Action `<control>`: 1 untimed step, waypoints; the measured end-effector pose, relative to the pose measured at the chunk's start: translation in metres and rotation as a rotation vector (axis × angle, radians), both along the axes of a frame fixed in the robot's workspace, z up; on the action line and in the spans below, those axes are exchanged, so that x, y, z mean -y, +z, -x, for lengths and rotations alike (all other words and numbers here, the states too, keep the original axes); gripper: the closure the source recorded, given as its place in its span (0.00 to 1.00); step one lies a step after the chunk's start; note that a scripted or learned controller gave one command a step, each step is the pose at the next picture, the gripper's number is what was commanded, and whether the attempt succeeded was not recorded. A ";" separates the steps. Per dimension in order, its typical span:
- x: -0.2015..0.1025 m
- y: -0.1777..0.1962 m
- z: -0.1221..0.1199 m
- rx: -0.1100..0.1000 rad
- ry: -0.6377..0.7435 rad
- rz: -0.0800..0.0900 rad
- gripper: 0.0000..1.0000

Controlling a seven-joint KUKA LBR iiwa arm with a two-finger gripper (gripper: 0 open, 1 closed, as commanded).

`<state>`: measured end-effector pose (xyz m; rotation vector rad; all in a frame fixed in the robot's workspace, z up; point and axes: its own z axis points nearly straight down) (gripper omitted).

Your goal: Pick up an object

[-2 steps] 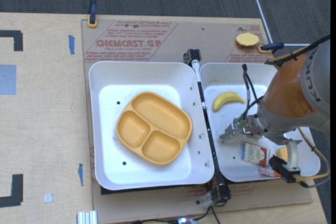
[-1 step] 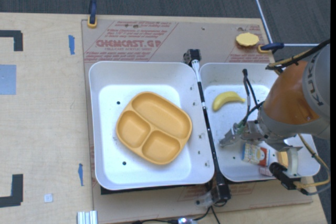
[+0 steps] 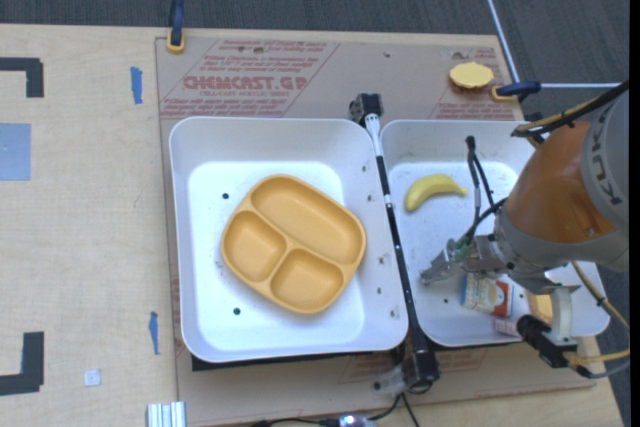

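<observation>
- Left bin [image 3: 190, 215]: you had a shallow white tray with rounded corners, smooth and glossy, with a few small dark specks on its floor.
- It held one item: a yellow-orange divided plate [image 3: 292, 243], matte plastic, rounded-rectangle shape, three compartments, lying flat and turned at a slant near the middle of the bin floor.
- A black divider strip [image 3: 388, 215] ran between the two bins where their rims met.
- Right bin [image 3: 420, 140]: same white tray, floor lightly speckled.
- It held a banana [image 3: 433, 191], small, yellow, curved and smooth-skinned, lying flat in the upper left part of the bin, well apart from the gripper.
- It also held a small packet [image 3: 485, 296] with white, red and blue print, lying near the bin's lower edge, partly under the arm.
- Gripper [image 3: 447, 265]: you would have seen grey metal parts low over the right bin floor, just left of the packet and below the banana. I could not tell how the fingers stood, and nothing was visibly held.
- Arm [image 3: 560, 195]: grey body with the orange band, reaching in from the right over the right bin, black cables trailing along it.
- Bench: brown printed cardboard [image 3: 250, 75] lay under both bins; a round yellow disc [image 3: 470, 75] sat on it beyond the right bin.
</observation>
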<state>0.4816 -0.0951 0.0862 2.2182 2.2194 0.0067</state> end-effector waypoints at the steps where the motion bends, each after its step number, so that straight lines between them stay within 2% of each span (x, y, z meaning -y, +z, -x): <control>1: 0.000 0.010 -0.001 0.004 0.000 0.001 1.00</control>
